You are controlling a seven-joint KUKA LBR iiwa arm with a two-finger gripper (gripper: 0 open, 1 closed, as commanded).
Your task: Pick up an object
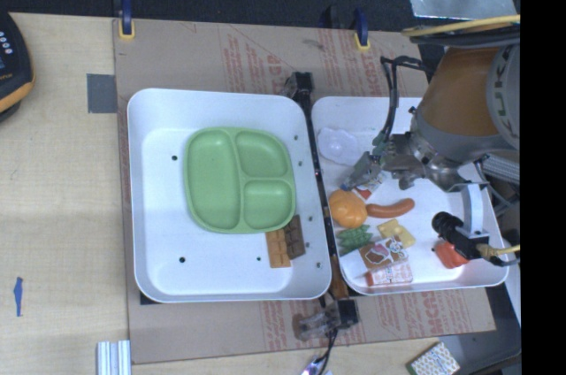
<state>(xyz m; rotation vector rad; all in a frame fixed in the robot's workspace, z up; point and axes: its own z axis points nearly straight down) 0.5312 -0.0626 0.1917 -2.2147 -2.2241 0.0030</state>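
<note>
The claw (361, 177) hangs low in the right bin (460, 280). Whether it is wide or narrow cannot be told. The orange ball (348, 209) sits just beside it, at its 7 o'clock.

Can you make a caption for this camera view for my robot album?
Robot arm lowers its gripper over toy food in the right bin; a green plate sits in the left bin.
</note>
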